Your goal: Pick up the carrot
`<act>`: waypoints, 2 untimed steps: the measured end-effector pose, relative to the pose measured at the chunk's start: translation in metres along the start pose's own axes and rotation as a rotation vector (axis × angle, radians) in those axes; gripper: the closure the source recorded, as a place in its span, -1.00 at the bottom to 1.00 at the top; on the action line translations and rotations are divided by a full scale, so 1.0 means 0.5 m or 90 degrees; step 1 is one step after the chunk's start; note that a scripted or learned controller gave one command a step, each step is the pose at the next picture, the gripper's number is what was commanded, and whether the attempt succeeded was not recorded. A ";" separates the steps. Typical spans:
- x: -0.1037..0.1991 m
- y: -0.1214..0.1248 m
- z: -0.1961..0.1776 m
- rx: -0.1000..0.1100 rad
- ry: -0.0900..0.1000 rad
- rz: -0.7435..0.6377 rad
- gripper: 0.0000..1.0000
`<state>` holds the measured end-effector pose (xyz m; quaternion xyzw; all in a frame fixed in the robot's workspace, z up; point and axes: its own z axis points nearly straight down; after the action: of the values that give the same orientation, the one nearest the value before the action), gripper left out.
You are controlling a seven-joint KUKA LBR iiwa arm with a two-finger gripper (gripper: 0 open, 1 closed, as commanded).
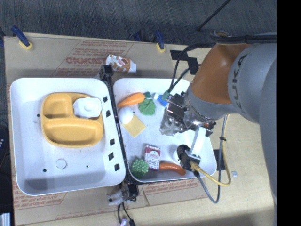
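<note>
Metal and black parts make up the gripper, which hangs over the right bin just past its middle toward 3 o'clock; I cannot tell how its tips stand. Behind it the arm's smooth orange band and grey casing swell toward 2 o'clock. The carrot, a tapered glossy orange cone with a ruffled green top, lies at 10 o'clock from the gripper, apart from it. Below the carrot sit a smooth white egg and a flat yellow cheese square. At 7 o'clock are a small printed red box, a knobbly green ball and a second orange piece. The left bin holds a yellow compartment tray with a white lump in one pocket.
</note>
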<state>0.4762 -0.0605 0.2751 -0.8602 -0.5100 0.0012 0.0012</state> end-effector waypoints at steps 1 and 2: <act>0.069 -0.040 0.169 0.003 -0.001 0.240 1.00; 0.015 -0.008 -0.049 0.001 0.001 0.312 1.00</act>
<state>0.4764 -0.0522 0.2995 -0.9581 -0.2864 0.0013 0.0016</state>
